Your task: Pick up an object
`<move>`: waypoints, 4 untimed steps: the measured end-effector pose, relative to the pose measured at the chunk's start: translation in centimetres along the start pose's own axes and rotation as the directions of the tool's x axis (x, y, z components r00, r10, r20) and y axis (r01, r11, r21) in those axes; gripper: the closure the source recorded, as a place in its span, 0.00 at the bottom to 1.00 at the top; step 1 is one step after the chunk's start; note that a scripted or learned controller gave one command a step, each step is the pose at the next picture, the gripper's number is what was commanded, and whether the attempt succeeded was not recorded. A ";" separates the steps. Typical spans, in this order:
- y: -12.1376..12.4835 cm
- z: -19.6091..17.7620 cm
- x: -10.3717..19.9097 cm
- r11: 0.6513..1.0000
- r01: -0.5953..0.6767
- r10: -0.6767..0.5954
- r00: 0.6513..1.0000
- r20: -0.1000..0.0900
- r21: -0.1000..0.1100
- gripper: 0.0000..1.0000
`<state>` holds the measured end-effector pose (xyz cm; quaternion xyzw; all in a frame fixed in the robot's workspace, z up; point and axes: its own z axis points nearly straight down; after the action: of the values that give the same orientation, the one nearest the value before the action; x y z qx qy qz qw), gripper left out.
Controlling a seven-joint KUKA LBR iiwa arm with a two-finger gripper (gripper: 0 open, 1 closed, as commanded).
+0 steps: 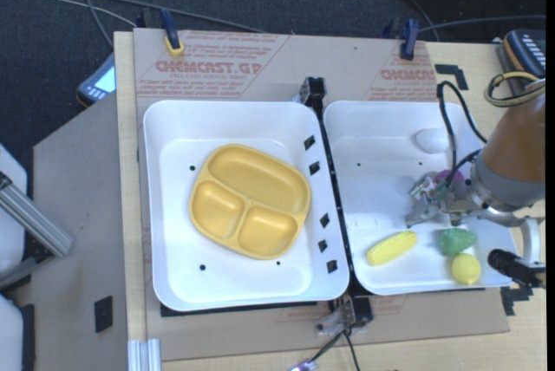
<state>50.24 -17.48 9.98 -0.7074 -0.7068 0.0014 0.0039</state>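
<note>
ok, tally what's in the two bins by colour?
Yellow: 3, divided plate, corn cob, lemon
Green: 1, a leafy vegetable toy
White: 1, a small rounded object
Total: 5, besides something purple by the gripper, too hidden to identify.

- The left bin [165, 213] touches the right bin [364, 144] along its side.
- A divided plate [250, 201] lies in the middle of the left bin.
- In the right bin, the gripper [427, 203] sits near the centre.
- A corn cob [391, 248], a leafy piece [456, 240] and a lemon [466, 268] lie along that bin's near edge.
</note>
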 end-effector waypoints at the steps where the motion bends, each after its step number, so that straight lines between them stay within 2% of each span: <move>1: 0.2 -1.4 0.0 1.000 0.000 0.000 1.000 0.002 -0.008 1.00; 3: 1.2 -12.9 -0.2 1.000 0.002 -0.002 1.000 0.006 -0.015 1.00; 4: 1.3 -14.0 -0.2 1.000 0.002 -0.002 1.000 0.005 -0.011 1.00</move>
<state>51.66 -17.70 24.01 -0.7067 -0.7075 -0.0008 -0.0015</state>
